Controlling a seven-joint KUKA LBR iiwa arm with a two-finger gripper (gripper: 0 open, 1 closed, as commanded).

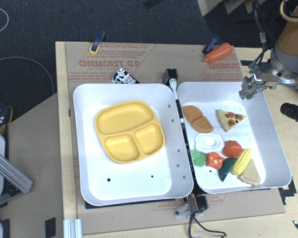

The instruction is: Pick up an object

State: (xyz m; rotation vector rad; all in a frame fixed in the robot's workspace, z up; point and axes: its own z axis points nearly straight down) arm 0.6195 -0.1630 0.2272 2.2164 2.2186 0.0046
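- Bins: two shallow white ones side by side on a cardboard sheet. The left bin lies far to the left of the pincer; the right bin lies just below it.
- One yellow divided plate with three compartments rests in the left bin, well left of the pincer and lower in the view.
- One small black-and-white object lies on the cardboard above the left bin, far left of the pincer.
- One blue-and-yellow clamp sits at the cardboard's upper edge, further left.
- Toy foods in the right bin, all below and left of the pincer: one bread slice, one pizza wedge nearest to it, one fried egg, one green piece, one tomato, one red piece with a star, one dark green piece, one corn cob, one beige wedge.
- One orange carrot-like toy lies on the cardboard, up and left of the pincer.
- Pincer: it hangs over the upper right edge of the right bin, with nothing seen between the fingers; whether it is open or closed, I cannot tell.
- Floor: dark carpet around the bench, with thin cables on it.
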